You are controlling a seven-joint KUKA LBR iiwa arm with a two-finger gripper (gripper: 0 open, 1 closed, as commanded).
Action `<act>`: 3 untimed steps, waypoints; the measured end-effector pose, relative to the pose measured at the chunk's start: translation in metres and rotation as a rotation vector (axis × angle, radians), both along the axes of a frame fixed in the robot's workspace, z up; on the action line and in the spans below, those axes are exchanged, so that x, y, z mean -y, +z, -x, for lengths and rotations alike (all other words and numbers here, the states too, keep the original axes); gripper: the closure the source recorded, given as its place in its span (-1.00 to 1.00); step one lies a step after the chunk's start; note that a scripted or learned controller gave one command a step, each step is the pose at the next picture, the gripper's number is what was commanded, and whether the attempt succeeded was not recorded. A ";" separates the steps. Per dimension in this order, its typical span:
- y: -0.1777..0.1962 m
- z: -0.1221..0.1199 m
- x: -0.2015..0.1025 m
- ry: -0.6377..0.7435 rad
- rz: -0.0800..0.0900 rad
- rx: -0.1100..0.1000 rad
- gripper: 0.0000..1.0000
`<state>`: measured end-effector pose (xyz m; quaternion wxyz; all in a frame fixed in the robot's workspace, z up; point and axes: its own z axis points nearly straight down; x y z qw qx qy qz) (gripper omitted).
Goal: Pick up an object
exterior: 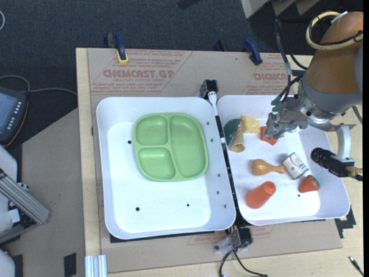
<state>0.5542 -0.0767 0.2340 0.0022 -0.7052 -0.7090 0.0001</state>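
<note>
While the arm (pixel 337 62) reaches in from the right, its gripper (pixel 275 129) is down low over the back part of the right bin (pixel 331 206), pretty much right on top of a small red-orange piece (pixel 264 134) that peeks out at its left side. Honestly can't tell what the tool is doing from this angle, the wrist blocks the tip, so whether it's got anything is anyone's guess.

Stuff in the right bin: a pale yellow wedge (pixel 249 124) just left of the gripper, touching a dark green round thing (pixel 232 130), with a cream-colored bit (pixel 237 143) right below those two. Nearer the middle there's a tan gourd-looking toy (pixel 265 167), and just beside its right end a little white can with a label (pixel 295 165), tipped on its side. Below those sits an orange-red pepper-ish object (pixel 260 194), and off near the right wall a small red thing with a green top (pixel 309 183), maybe a strawberry, it's too small to be sure.

Left bin (pixel 115 212) has a light green divided plate (pixel 171 146) with three compartments, sitting toward the back half. Both bins are side by side, touching along the middle, on a brown board (pixel 86 154).
</note>
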 end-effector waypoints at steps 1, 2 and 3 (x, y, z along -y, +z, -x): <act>0.000 0.019 -0.019 -0.003 0.001 0.000 1.00; 0.000 0.018 -0.021 -0.004 0.001 0.001 1.00; -0.019 0.022 -0.023 -0.006 0.002 -0.001 1.00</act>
